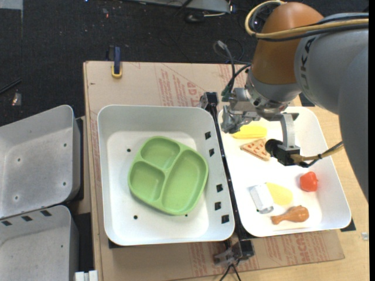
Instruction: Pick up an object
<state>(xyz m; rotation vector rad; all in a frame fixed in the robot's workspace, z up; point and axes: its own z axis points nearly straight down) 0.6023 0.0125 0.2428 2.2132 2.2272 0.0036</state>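
Note:
My gripper (235,122) hangs low over the far left corner of the right bin (331,205). Just to its right lies a long yellow food piece (252,132), close to the gripper's tip. A tan waffle-like wedge (256,150) sits a little nearer the front. Further forward in the same bin are a red tomato-like ball (309,181), a pale yellow wedge (281,194), a small silver can (260,198) and a brown drumstick (290,215). I see nothing held.
The left bin (117,157) holds a green divided plate (169,174). The black divider (220,157) between the bins runs right beside the gripper. Grey lids (35,157) lie off the bench to the left. The arm's bulk covers the right bin's far edge.

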